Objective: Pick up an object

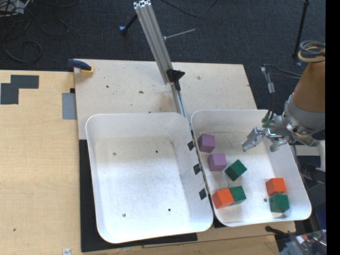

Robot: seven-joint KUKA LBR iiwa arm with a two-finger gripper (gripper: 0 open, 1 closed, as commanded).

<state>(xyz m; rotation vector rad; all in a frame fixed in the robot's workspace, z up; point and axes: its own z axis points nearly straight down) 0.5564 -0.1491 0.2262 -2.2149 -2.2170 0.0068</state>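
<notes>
1. At the far left of the frame lies the pale wooden counter, with dark grey patches near its upper left corner.
2. A small blue and yellow clamp sits on the lighter board at the upper left, above the bins.
3. The left bin fills the lower middle of the frame; its white floor carries only dark specks.
4. A silver rail slants down from the top centre to the seam between the two bins.
5. The right bin holds all the blocks. Near its left wall is a purple block, and a second purple block sits just below it.
6. A dark green block lies tilted just right of the second purple one.
7. Lower down, an orange block touches a green block on its right.
8. At the lower right of the bin, another orange block sits directly above another green block, the two touching or nearly so.
9. My pincer hangs over the upper right part of the right bin, apart from every block. Its fingers stand apart, with nothing between them.
10. My arm comes in from the right edge of the frame.
</notes>
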